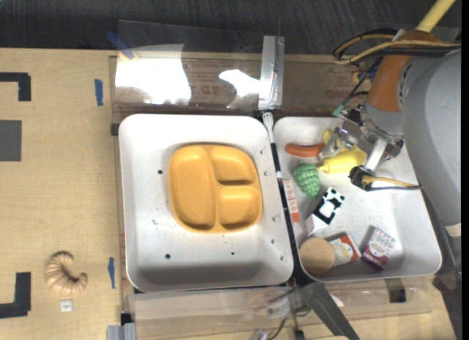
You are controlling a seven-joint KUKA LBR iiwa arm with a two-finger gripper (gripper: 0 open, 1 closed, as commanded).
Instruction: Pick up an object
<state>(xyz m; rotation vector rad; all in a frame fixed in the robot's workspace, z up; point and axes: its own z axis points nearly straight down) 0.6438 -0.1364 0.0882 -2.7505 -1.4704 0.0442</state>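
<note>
Where the bench edge lies nearest the camera, a tan croissant-shaped toy (66, 272) rests on the cardboard surface, well apart from both bins. Right bin (425, 258), near side: a round tan ball (316, 254) against the dividing wall, just beside it a small orange-and-white box (343, 247), then a small purple-and-white carton (378, 247). Mid bin: a black-and-white checkered block (330, 205); a green knobbly toy (308, 179) near the divider. Far side: an orange-red carrot-like piece (303, 150); a yellow banana-shaped toy (343, 161) directly under the gripper (359, 154). Gripper state: cannot be made out, nor whether it has contact with the yellow toy. Left bin (139, 185): one yellow three-compartment tray (215, 186), lying flat at centre. Beyond the bins: clear plastic sheeting (190, 78) with glare, a grey upright post (272, 71) at the divider line. Arm (432, 104): grey, orange band above the wrist, reaching in over the right bin's far corner.
</note>
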